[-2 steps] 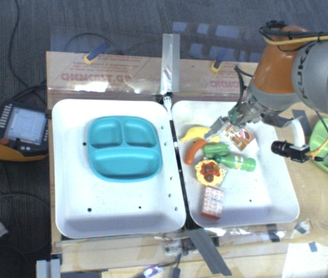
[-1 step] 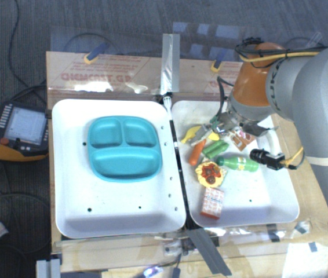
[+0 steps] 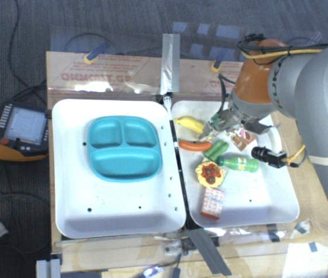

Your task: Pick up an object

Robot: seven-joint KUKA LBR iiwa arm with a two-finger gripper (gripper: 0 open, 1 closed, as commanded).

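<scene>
My gripper (image 3: 217,123) reaches down into the right bin (image 3: 268,204) near its back, under the orange wrist band. It hovers between a yellow banana (image 3: 188,124) to its left and a small red and white packet (image 3: 242,138) to its right. Just in front of it lie an orange sausage (image 3: 194,145) and a dark green vegetable (image 3: 215,150). Further forward are a green bottle (image 3: 240,165) on its side, a pizza slice (image 3: 210,174) and a small red and white carton (image 3: 212,203). Nothing visibly sits between the gripper's tips.
The left bin (image 3: 77,207) bears a blue divided tray (image 3: 123,147). The grey arm (image 3: 309,97) covers the right bin's far right corner, with a black cable plug (image 3: 267,154) hanging over that bin. An orange-edged hand-held screen (image 3: 16,133) lies on the floor at left.
</scene>
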